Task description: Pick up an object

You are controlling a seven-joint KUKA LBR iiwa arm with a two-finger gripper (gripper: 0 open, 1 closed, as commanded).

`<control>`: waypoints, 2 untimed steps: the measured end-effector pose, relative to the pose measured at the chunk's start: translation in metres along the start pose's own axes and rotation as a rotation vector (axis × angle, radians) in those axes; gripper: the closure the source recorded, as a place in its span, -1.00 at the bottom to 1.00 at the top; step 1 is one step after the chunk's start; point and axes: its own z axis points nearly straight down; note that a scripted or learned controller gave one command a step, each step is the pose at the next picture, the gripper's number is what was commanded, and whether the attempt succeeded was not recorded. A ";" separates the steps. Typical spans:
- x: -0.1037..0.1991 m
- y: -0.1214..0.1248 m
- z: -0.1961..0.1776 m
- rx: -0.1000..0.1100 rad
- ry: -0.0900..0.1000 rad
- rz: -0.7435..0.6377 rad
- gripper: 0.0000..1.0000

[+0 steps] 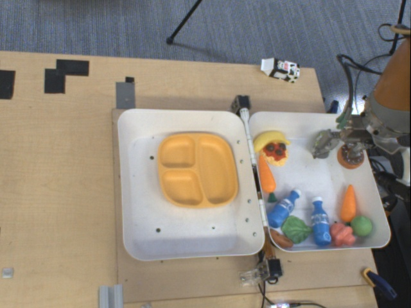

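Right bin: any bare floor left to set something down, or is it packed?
The right white bin has bare floor in its middle, between the yellow banana toy, the grey gripper and the blue bottles. Its near edge is crowded: bottles, green leafy toy, orange carrot, green ball. The left white bin is bare around the yellow divided plate.

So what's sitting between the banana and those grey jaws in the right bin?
Nothing: in the camera view, bare white bin floor runs from the banana to the gripper.
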 end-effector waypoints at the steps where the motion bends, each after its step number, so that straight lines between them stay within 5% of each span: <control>1: -0.028 0.066 0.126 -0.003 -0.001 -0.095 -1.00; 2: -0.027 0.067 0.115 -0.005 -0.002 -0.097 1.00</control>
